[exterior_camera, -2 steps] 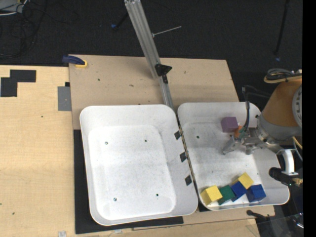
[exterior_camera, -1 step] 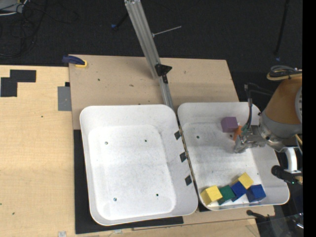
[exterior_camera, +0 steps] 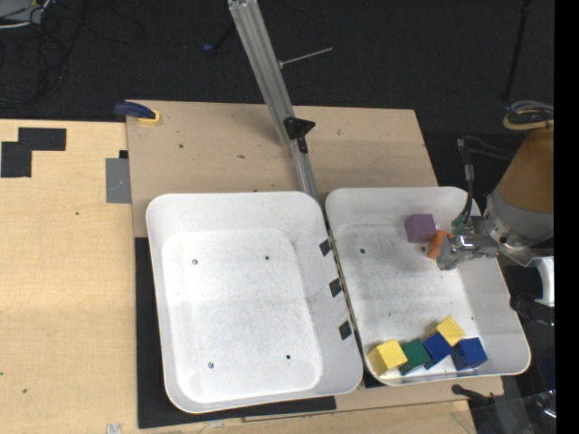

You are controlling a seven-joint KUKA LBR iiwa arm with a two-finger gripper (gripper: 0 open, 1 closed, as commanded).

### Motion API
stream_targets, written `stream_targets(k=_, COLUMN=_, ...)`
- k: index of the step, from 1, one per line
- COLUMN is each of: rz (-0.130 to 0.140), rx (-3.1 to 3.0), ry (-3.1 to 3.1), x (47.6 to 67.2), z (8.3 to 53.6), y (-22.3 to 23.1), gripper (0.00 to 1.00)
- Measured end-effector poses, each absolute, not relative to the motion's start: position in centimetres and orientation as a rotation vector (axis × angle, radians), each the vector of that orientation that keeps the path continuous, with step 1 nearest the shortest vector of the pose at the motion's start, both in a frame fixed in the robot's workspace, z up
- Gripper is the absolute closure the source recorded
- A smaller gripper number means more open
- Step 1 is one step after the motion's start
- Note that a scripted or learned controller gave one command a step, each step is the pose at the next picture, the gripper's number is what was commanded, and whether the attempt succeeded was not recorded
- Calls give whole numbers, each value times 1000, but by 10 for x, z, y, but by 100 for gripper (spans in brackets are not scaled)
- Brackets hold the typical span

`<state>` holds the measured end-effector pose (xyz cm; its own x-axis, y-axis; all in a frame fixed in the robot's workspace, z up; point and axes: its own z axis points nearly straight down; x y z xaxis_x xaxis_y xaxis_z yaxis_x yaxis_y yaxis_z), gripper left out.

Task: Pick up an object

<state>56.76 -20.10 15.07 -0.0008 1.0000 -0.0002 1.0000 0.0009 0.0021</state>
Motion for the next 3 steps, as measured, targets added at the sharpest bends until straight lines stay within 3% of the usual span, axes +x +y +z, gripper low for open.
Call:
stream_targets(k=2, rz=3, rx=2218, ry=2220, x=574, z=248, y=-196, gripper=100)
stream_targets(k=3, rz=-1, rx=2221, ry=2229, x=564, z=236, y=-149, gripper=100)
